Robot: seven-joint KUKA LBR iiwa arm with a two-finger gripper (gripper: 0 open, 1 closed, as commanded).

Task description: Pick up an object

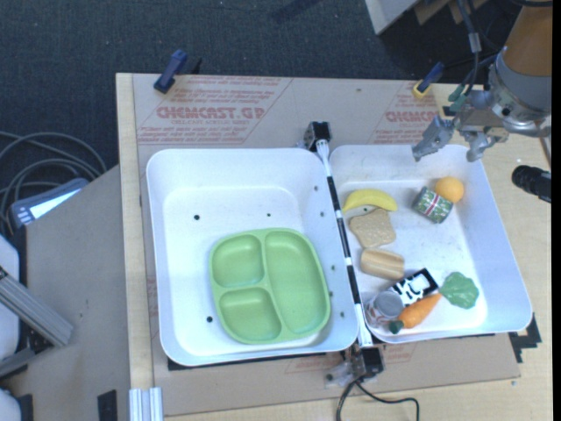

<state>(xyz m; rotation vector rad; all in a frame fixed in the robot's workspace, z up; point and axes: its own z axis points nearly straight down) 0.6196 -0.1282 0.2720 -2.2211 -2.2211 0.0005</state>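
My gripper (453,145) hangs above the far edge of the right bin (501,261), open, with nothing between its two fingers. Below it in that bin lie an orange ball (450,189) and a small green and red can (433,203). Farther left are a yellow banana (369,201), a tan cracker (372,229) and a beige bread roll (382,263). Near the front of the bin sit a black and white card (414,283), a silver can (384,306), an orange carrot (415,311) and a green leafy piece (459,289).
The left bin (175,200) holds a green divided plate (267,284). Both bins rest on a cardboard sheet (219,112) held by blue clips (170,70). Cables (35,165) lie off the bench at the left.
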